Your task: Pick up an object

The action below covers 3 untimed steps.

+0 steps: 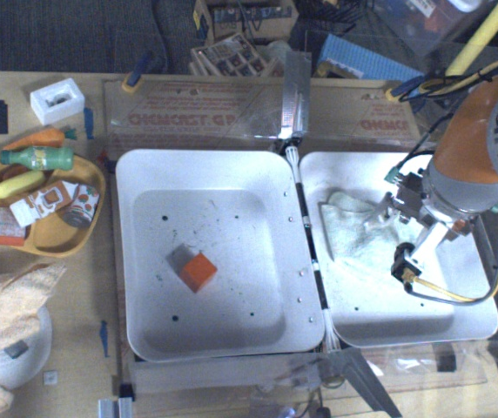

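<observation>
In the left bin (pixel 144 181), an orange cube (pixel 200 272) lies near the middle, touching a small grey block (pixel 180 257) at its upper left. A crumpled whitish cloth (pixel 346 223) lies in the left half of the right bin (pixel 458 316). My gripper (pixel 385 212) hangs low over the right bin at the cloth's right edge. Its tip is blurred against the cloth, and I cannot make out whether it holds anything. The grey arm with its orange band (pixel 471 142) reaches in from the right.
A yellow cable (pixel 445 293) loops from the wrist over the right bin's floor. To the left of the bins stand a wooden bowl (pixel 66 238) holding toy food and a beige cloth (pixel 10 320). A metal strip (pixel 294 103) lies behind the bins.
</observation>
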Motion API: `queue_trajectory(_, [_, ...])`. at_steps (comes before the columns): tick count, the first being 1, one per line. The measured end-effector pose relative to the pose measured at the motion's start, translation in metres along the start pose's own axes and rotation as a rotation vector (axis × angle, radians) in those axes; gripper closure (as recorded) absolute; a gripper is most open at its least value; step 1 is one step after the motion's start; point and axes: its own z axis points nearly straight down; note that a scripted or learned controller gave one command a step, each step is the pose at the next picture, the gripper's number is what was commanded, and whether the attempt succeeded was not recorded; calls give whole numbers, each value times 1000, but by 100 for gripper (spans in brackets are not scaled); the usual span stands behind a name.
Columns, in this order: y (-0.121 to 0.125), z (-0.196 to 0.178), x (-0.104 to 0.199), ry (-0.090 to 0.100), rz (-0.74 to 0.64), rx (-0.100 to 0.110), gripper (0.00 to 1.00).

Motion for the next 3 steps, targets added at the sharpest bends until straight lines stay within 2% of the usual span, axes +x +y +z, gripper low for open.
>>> queue_trajectory(1, [-11,-28,44,1,61,-6,0])
queue_trajectory(2, [90,-26,-21,0,126,-5,0])
queue_trajectory(3, [71,-4,-24,-1,224,0,0])
